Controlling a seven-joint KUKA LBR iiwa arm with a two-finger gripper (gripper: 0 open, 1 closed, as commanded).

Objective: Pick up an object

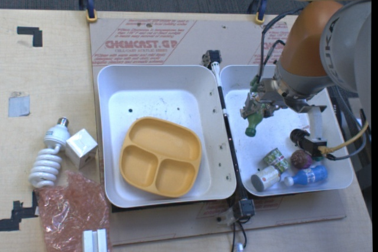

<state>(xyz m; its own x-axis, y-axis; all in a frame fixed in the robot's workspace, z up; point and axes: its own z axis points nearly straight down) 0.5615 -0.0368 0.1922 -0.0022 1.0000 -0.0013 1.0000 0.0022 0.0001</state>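
Observation:
My gripper (256, 108) hangs over the left part of the right bin (236, 82), with the arm reaching in from the right. It is shut on a small green bottle (253, 122), which points down and to the left with its dark end just above the bin floor. At the bin's front lie a green and white can (274, 159), a dark red ball (300, 159), a blue bottle (308, 176) and a white and grey cylinder (264, 179).
The left bin (112, 91) holds a yellow divided tray (159, 156). Outside the bins, on the bench at the left, lie a spiral light bulb (48, 156), a white cube (81, 146) and a pinkish plastic bag (74, 209).

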